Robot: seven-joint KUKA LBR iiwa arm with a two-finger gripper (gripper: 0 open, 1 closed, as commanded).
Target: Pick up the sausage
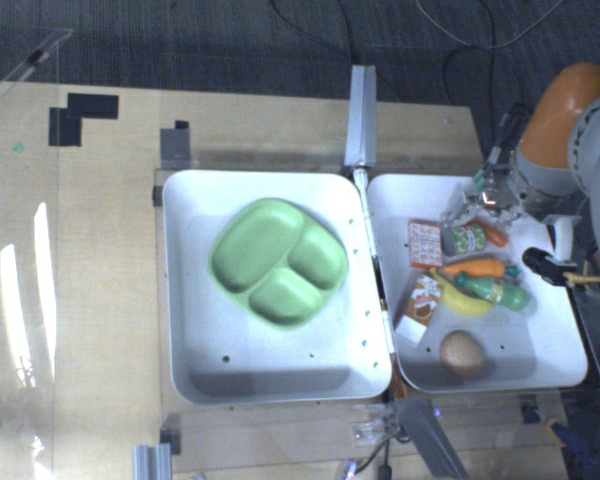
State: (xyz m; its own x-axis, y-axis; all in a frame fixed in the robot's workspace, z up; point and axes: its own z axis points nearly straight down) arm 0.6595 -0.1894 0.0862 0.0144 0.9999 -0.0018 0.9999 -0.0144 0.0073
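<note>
Bench: pale wood-grain surface; black tape pieces at its far left; a clear, glossy sheet lies over its left part.
Left bin: shallow white tray with rounded corners, smooth matte plastic.
Green plate: light green, smooth, rounded, divided into three hollows; lies in the middle of the left bin.
Metal rail: grey bar running from the far side to the gap between the two bins.
Right bin: same white shallow tray, just right of the left bin.
Cards: flat printed packets near the right bin's left side, one reddish at the far end, one with a brown corner nearer.
Potato: dull brown, rounded lump at the near side of the right bin, apart from the others.
Carrot: orange, tapered, lying across the middle of the right bin.
Banana: yellow, curved, touching the green bottle just near of the carrot.
Sausage: small, smooth, reddish-orange cylinder in the far part of the right bin, beside a green printed packet.
Tool: dark and metallic, low over the far part of the right bin, just above the sausage; whether its fingers are released or clenched cannot be told.
Arm: grey casing with a glossy orange band, at the far right.
</note>
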